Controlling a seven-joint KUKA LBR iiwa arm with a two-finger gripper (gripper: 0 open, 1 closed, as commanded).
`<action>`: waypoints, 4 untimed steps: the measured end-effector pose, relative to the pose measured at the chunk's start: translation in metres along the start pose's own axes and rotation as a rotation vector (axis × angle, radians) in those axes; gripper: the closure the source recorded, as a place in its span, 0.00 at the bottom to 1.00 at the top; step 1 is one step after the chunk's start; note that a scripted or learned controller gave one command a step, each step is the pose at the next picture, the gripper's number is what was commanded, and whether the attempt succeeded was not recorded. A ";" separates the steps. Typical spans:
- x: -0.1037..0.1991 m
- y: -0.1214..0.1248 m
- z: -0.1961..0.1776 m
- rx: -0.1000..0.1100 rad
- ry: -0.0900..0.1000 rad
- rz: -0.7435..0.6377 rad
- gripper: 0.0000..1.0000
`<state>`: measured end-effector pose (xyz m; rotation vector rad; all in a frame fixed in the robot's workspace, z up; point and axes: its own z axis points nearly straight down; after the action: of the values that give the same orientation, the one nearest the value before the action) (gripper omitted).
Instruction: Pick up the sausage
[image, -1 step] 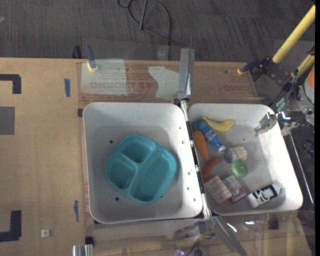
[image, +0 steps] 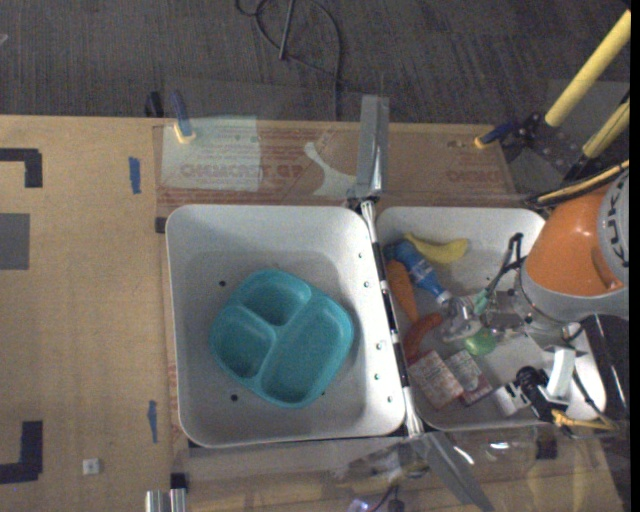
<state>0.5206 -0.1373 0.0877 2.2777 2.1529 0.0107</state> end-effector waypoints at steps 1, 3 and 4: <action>0.029 0.132 0.003 0.012 -0.005 0.238 0.00; -0.061 0.038 -0.055 0.012 -0.005 0.843 0.00; -0.038 -0.001 0.001 0.002 -0.004 1.191 0.00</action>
<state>0.5173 -0.1751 0.0868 3.0973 0.5050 0.0089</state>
